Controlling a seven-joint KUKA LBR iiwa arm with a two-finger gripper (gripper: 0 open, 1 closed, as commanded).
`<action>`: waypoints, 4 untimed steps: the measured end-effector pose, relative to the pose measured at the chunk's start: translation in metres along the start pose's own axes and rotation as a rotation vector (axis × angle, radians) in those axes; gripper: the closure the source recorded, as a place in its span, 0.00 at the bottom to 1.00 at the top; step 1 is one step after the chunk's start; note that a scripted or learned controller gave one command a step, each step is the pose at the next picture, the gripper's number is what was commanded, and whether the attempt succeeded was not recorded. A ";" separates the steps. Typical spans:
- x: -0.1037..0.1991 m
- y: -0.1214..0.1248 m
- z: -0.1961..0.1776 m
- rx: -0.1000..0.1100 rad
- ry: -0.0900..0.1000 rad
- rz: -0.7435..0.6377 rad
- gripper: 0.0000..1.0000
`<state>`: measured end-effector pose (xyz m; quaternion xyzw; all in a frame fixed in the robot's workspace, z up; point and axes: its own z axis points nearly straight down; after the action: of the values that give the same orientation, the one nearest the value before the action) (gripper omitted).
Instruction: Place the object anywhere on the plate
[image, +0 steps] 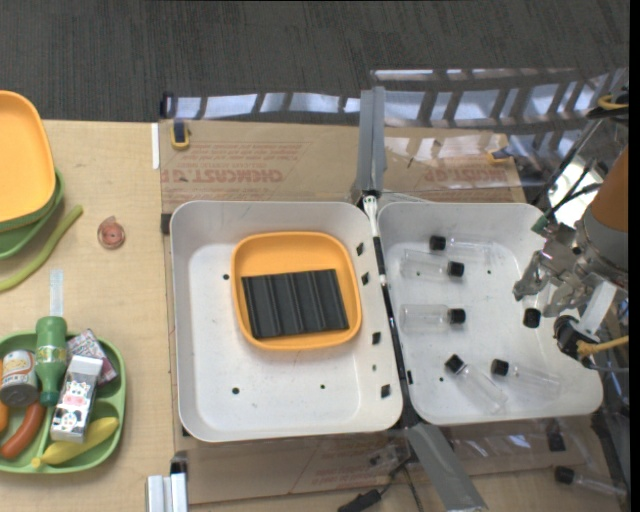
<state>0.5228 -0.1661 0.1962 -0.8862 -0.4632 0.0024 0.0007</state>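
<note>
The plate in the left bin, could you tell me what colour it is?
Orange plate, with a dark ribbed pad on it, seen in the camera view.

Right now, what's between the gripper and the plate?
Camera view: clear vials on the right bin's floor, then the bins' adjoining rims, between gripper and orange plate.

Smooth matt orange plastic plate (296, 255) carries a ribbed dark slab (296, 304); white bins (290, 405) look glossy plastic; clear vials (430, 268) have black caps.
</note>
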 end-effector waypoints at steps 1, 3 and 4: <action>-0.004 0.058 -0.037 -0.001 0.000 -0.024 1.00; 0.038 0.134 -0.162 -0.003 0.000 -0.265 1.00; 0.041 0.137 -0.237 -0.004 0.000 -0.457 1.00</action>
<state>0.6596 -0.2101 0.4331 -0.7583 -0.6519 0.0012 -0.0003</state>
